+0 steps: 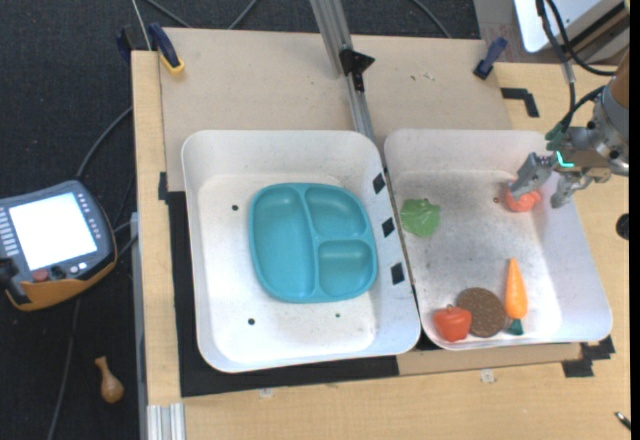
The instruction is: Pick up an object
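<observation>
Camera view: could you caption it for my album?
Gripper over a red object in the right bin; blue tray in the left.

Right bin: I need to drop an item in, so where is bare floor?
Bare floor lies mid-bin, between the green toy and the carrot. Crowded: near corner with the brown disc and red toy; far right under the gripper.

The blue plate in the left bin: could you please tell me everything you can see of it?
The blue plate is a turquoise, plastic-looking tray with rounded corners and three compartments: one large at the left, two smaller at the right. It lies flat, right side up, slightly turned, near the middle of the left bin, resting on its floor. Its compartments hold nothing, and nothing else touches it.
</observation>
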You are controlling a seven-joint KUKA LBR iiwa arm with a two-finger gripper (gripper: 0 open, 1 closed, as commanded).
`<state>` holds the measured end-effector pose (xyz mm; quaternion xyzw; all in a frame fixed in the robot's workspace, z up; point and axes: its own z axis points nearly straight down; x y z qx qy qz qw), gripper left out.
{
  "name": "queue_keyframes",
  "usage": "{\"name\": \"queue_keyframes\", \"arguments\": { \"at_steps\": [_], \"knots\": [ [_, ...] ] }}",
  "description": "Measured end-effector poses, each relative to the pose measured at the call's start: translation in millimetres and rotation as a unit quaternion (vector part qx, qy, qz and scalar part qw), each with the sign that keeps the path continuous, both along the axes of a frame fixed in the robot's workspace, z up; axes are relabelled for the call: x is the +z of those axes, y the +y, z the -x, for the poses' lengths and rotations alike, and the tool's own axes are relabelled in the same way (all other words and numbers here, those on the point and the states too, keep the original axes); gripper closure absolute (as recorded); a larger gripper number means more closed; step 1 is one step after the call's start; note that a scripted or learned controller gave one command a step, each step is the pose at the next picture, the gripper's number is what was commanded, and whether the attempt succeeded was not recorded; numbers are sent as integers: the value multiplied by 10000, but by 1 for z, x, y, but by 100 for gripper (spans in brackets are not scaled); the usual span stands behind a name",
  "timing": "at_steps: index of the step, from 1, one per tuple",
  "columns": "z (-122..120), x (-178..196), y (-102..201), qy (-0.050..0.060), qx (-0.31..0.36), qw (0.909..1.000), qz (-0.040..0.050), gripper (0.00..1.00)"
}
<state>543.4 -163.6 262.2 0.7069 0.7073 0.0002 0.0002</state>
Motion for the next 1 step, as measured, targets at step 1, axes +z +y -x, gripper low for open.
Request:
{"name": "queue_keyframes", "arguments": {
  "at_steps": [1],
  "knots": [
    [0,0,0,-4,1,10000,1,0]
  ]
}}
